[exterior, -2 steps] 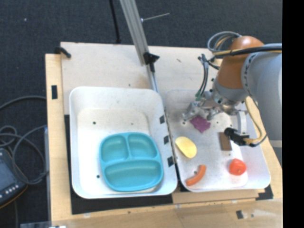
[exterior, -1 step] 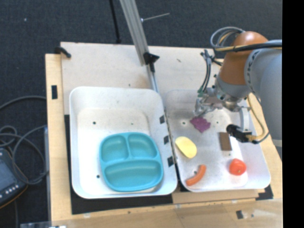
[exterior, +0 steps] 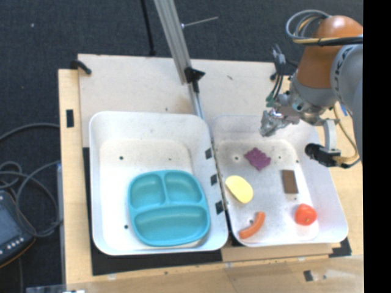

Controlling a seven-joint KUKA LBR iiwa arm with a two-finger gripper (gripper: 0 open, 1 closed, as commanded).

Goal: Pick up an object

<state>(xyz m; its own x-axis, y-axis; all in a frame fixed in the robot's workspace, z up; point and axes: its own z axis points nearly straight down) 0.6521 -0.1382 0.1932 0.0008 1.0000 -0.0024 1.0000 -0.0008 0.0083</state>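
Eyes on the right bin (exterior: 317, 182), where the candidates lie scattered: nearest the arm is a small purple piece (exterior: 258, 159), crumpled-looking with ragged edges, sitting toward the far end of the bin floor. Just in front of it and a touch left, a smooth yellow lemon-shaped object (exterior: 239, 189) rests close to the wall shared with the other bin. Right of that, a little brown block (exterior: 289, 181), flat and rectangular, lies lengthwise, and beyond it near the front right corner sits a round red tomato-like ball (exterior: 305, 214). Down at the front edge there's an orange carrot-shaped piece (exterior: 252, 225), slim and curved, lying at a slant. All five sit apart from one another, nothing touching. Now up top: the gripper (exterior: 270, 124) hangs over the bin's far edge, above and a bit right of the purple piece, with nothing seen in its grasp; from here I cannot tell how wide it stands. The grey arm with its orange band (exterior: 321, 57) leans in from the right. Over in the left bin (exterior: 101, 163), a teal divided plate (exterior: 168, 207) with three compartments sits toward the front.
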